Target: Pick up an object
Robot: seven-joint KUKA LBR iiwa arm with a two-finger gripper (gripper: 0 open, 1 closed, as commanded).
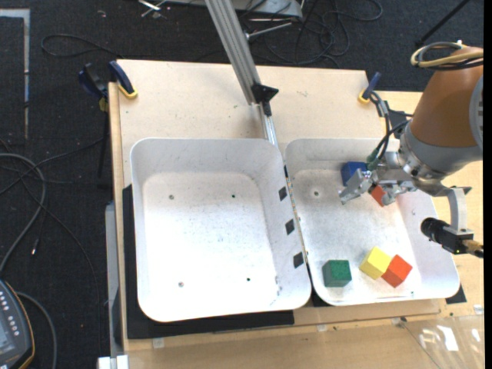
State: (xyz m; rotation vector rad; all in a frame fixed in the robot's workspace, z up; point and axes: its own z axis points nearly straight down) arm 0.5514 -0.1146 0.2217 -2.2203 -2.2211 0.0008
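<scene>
A blue block (pixel 354 171) is seen near the right bin's (pixel 323 154) back wall, just beside the gripper (pixel 367 186), with a red piece (pixel 377 196) under the wrist. Whether anything is gripped cannot be told. Green (pixel 337 273), yellow (pixel 377 262) and red (pixel 397 270) cubes are crowded against the front rim. The left bin (pixel 146 160) offers open floor.
</scene>
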